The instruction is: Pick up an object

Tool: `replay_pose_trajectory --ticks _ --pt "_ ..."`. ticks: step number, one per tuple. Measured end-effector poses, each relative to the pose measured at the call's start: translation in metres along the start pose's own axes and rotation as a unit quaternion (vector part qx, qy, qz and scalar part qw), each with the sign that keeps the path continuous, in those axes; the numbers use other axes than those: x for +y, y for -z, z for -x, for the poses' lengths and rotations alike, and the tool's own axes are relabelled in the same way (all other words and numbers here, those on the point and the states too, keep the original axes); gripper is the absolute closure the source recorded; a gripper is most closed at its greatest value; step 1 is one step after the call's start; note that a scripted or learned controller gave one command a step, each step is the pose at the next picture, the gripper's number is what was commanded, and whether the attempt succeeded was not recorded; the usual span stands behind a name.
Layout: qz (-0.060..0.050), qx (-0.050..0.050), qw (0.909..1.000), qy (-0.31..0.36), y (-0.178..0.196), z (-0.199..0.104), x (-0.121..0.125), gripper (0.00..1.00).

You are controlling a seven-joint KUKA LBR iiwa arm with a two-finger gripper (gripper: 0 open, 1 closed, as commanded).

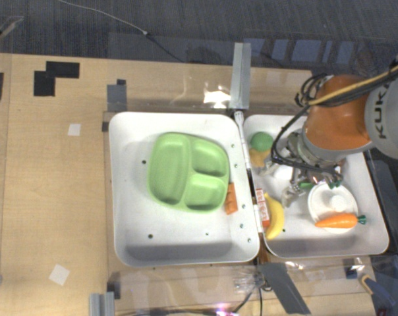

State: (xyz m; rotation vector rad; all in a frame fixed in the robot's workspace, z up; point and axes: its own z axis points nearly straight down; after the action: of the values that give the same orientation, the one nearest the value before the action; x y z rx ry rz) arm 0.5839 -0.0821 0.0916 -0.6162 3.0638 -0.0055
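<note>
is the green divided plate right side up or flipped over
Right side up. The green divided plate lies flat in the left bin, its three hollow compartments facing up, with raised rims between them.

In the right bin (377, 239) lie a carrot (336, 221) (flat on a white bowl (323, 200)), a banana (275, 217), and a green ball (261, 141).

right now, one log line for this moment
arm: over right bin | gripper: low among items | carrot, banana: lying loose | left bin: green tray

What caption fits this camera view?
KUKA arm's gripper reaches into right bin among carrot, banana; green divided plate in left bin.
</note>
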Motion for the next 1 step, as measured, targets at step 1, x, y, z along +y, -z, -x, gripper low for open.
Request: replay_pose_trajectory --ticks 1 --pt "-0.003 -0.009 1.0 0.002 0.0154 0.0065 -0.0001 1.0"
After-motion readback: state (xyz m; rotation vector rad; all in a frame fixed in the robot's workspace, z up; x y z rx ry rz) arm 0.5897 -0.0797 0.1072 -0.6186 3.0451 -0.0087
